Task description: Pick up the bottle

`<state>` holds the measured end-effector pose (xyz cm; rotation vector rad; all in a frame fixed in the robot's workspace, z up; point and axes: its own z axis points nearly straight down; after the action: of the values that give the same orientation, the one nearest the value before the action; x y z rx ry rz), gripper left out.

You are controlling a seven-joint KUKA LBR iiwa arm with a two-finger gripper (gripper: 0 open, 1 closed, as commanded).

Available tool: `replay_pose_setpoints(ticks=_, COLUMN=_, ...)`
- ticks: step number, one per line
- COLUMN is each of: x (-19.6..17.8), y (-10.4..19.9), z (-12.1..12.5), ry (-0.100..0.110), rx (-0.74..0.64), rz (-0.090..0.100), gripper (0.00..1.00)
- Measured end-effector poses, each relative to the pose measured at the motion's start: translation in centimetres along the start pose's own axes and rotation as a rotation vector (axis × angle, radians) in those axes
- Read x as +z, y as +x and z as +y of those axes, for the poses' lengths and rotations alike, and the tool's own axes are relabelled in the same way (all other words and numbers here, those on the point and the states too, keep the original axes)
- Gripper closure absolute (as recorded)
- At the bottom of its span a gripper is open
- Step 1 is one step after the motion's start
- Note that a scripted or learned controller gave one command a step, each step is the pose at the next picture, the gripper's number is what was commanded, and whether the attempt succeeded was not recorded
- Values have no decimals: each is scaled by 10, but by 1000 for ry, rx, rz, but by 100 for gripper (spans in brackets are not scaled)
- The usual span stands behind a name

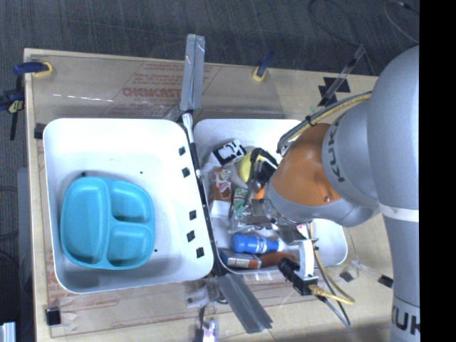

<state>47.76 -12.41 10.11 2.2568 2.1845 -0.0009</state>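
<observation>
arm down in the right bin, bottle not picked up yet

we see the big grey arm [399, 155] reaching in from the right, with its orange band [303, 173] low over the right bin [331, 251]. the left bin [107, 141] sits beside it and holds a blue plate [107, 221] with three parts.

the right bin is full of small things packed close. the bottle [254, 244] is blue with a white end, and it lies on its side near the front of that bin. a red and dark tube [242, 262] lies just in front of it. some packets [222, 184] and a yellow thing [246, 168] lie further back.

the gripper [251, 216] is just above the bottle, under the orange band. we cannot tell how it is set, because the wrist hides it.

we think the step now is reaching and lining up. the bottle lies flat in the bin, so we judge it is not lifted. next, the gripper needs to come down around the bottle's middle, close on it, and lift straight up. the things touching the bottle could get in the way.
</observation>
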Motion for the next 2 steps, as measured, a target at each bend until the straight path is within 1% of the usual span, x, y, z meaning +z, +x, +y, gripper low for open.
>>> replay_pose_setpoints(ticks=1, x=0, y=0, z=0, ry=-1, rx=0, rz=0, gripper=0)
replay_pose_setpoints(ticks=2, x=-33, y=-13, z=28, ry=5, rx=159, rz=1, gripper=0)
